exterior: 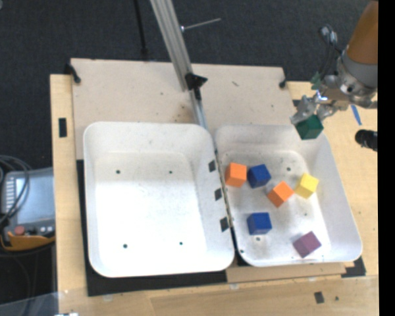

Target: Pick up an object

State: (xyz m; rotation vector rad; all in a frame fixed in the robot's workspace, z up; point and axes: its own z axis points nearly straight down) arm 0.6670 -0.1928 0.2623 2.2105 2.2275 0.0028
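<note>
Wood bench [62, 196] w/ 2 white bins: left bin [99, 176], right bin [336, 196].

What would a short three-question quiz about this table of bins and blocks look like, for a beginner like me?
1. True or false: the end effector has a green block between its fingers, above the right bin's far corner.
2. How many blocks lie in the right bin?
A) four B) six C) eight
3. Fill in: the block nearest the camera in that bin is ____ in colour.

Key:
1. True.
2. B: two orange blocks, two blue blocks, a yellow block and a purple block.
3. Purple.
</note>
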